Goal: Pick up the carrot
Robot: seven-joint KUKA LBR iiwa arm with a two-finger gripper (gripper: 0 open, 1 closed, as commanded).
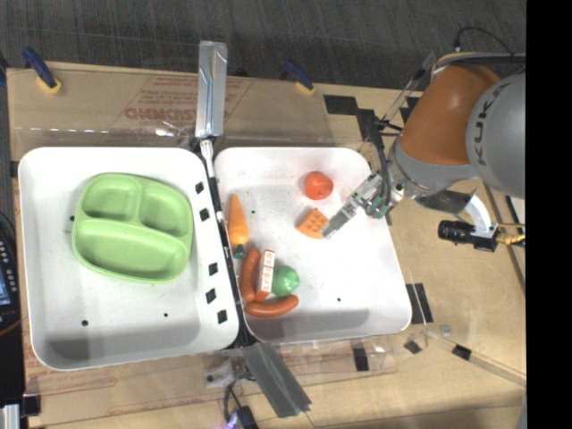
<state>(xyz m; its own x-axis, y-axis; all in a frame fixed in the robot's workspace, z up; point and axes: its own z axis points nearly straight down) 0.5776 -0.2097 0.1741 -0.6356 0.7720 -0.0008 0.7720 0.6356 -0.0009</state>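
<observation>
Carrot point(237, 222), orange, tapered, lies against right bin's left wall; end effector point(332, 225) grip state unclear.

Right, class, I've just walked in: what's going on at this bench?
A robot arm reaches in from the right over the right bin. Its gripper sits beside an orange waffle-like block, near a tomato. The carrot lies untouched by the bin's left wall, above two sausages and a green vegetable. A green divided plate sits in the left bin.
</observation>
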